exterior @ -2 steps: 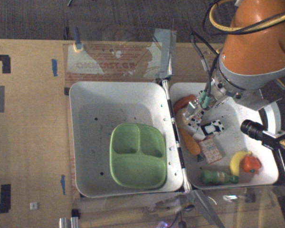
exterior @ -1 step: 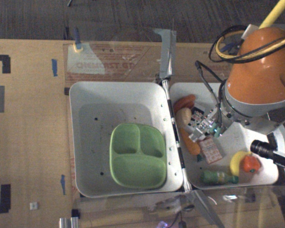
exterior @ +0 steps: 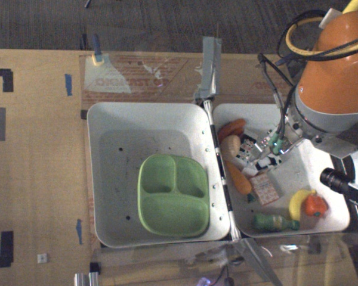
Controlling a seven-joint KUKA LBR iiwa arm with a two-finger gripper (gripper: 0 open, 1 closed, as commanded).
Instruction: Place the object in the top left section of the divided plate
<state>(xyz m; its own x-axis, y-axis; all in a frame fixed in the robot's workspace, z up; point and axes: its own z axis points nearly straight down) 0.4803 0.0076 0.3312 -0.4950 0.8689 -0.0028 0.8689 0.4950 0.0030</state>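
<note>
— What's sitting in the left bin [exterior: 107, 124]?

— A green divided plate [exterior: 172, 194], smooth plastic with rounded corners. Two small sections sit along its upper side and one wide section below, parted by raised ridges. The bin itself is a shallow white tray with a dull grey floor that has a few dark specks.

— And the right bin [exterior: 340, 219]?

— That one's crowded. Near its top left lies a reddish sausage shape [exterior: 232, 127], with a pale tan rounded piece [exterior: 230, 146] just below it and a long orange carrot [exterior: 239, 177] slanting down beside that. A small flat speckled pinkish card [exterior: 265, 189] lies near the middle. Along the bottom rests a green bottle [exterior: 275, 222] on its side, and to its right a curved yellow banana [exterior: 299, 202] touches a glossy red-orange pepper-like toy [exterior: 315, 205].

— Where's the arm?

— Its bulky orange and grey body leans in from the right, trailing black cables. The gripper [exterior: 264, 154] is low over the upper middle of that bin, beside the tan piece, with a small dark-and-white patterned thing [exterior: 246, 147] right at it. I can't tell whether the jaws are parted or closed, and I can't tell which item is meant to be taken.

— The bench [exterior: 36, 177]?

— Plain brown board, matte, with black corner marks and bits of blue tape [exterior: 68, 84].
</note>
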